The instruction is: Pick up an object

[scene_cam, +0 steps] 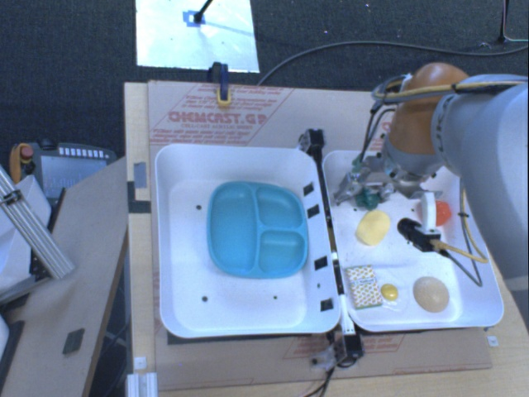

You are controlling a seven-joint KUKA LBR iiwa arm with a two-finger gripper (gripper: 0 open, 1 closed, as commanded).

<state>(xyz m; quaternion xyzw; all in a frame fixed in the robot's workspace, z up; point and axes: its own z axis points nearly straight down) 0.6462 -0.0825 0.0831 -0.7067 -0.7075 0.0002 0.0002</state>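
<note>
Your two-finger gripper [354, 187] hangs with fingers spread above the smooth yellow lemon-shaped toy [373, 227]; probably light and slippery, so grip its middle.

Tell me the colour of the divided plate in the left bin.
Light blue; the divided plastic plate shows clearly in the camera view.

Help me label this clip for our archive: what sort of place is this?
Likely a robotics lab bench for grasping trials: two white bins on a cardboard sheet, toy-like items such as a blue divided plate, and what looks like a teach pendant nearby.
</note>
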